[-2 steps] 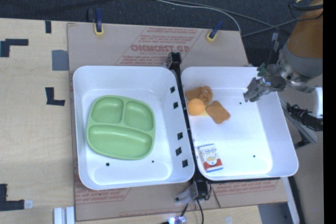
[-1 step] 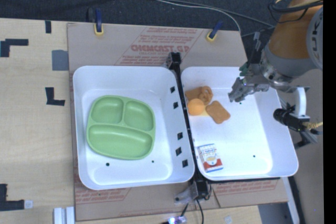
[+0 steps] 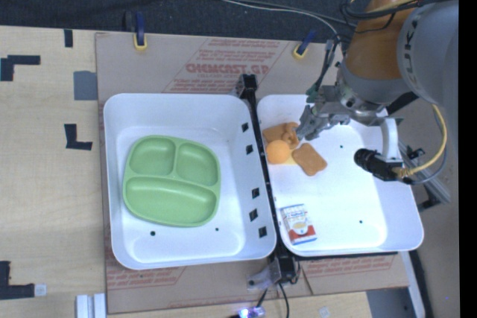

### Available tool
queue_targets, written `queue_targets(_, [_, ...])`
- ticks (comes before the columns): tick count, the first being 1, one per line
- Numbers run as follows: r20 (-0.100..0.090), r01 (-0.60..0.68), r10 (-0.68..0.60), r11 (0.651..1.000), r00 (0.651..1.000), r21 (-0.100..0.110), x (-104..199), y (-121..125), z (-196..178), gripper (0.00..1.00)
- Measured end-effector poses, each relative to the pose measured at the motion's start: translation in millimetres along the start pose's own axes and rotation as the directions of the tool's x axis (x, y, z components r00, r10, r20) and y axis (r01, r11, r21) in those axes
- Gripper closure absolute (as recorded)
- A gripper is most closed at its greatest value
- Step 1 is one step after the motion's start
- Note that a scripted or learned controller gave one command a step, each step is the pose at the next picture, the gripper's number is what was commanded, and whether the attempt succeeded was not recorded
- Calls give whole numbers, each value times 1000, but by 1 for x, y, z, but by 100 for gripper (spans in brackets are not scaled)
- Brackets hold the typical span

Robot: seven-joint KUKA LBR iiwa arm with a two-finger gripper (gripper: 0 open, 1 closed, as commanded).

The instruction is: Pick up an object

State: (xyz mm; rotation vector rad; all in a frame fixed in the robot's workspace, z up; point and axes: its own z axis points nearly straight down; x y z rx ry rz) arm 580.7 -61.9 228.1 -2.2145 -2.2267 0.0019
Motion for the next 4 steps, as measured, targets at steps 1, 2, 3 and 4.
queue_targets(1, [-1, 1, -1, 1000, 1000, 0, 51, 3, -7, 100])
queue_targets(2, [0, 0, 0, 1000, 1000, 0, 96, 15, 3, 100])
queue_targets(3, [-1, 1, -1, 1000, 1000, -1, 152, 26, -6, 100])
queue_targets(4, [0, -2, 2, 1000, 1000, 0, 149, 26, -5, 0])
